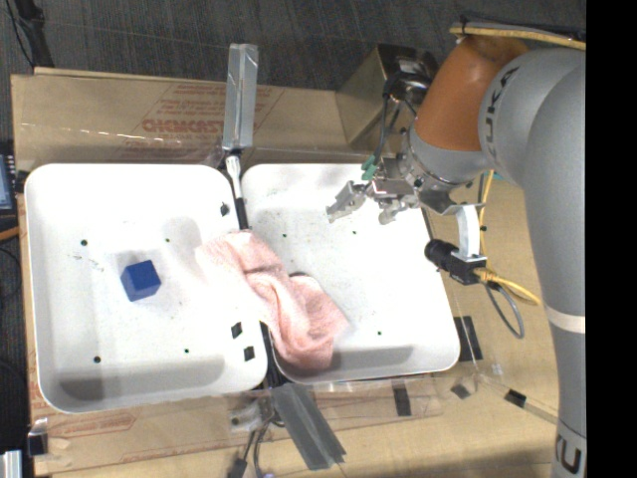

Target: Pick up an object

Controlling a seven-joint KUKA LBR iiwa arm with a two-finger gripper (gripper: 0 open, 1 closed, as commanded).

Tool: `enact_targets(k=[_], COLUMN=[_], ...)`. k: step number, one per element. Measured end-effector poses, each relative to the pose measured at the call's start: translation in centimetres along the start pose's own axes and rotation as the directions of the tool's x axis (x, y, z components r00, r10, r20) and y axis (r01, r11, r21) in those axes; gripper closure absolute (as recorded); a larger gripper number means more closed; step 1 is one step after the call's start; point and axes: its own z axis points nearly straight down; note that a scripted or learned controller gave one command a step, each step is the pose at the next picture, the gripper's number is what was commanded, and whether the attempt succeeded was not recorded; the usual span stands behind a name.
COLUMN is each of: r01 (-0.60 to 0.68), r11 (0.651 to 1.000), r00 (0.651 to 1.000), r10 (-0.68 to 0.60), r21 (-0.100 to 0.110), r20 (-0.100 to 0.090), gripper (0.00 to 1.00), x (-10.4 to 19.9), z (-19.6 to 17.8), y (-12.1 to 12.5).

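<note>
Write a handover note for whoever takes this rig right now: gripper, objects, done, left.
Gripper: above the upper part of the right white bin, nothing seen between its fingers.
Small blue cube: on the floor of the left white bin, untouched.
Crumpled pink cloth: draped over the divider between the bins, mostly in the right one.
Done: nothing picked up yet.
Left: descend on one object, grasp, lift.

Count, camera view. White bins: 2, side by side, left bin (60,267) and right bin (398,307). Blue cube (141,279): 1, left-centre of frame, in the left bin. Pink cloth (284,302): 1, lower centre of frame, draped across the divide between both bins. Arm (528,118): 1, at upper right.
</note>
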Motion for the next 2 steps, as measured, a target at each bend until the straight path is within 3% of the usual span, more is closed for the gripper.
enact_targets(k=[1,2], r01=[0.042,0.281], r11=[0.999,0.960], r00=[0.999,0.960], r10=[-0.042,-0.281], r21=[0.001,-0.005], r20=[0.000,0.001], gripper=[0.00,0.00], x=[3.5,3.0], z=[9.0,12.1], y=[-4.1,-8.3])
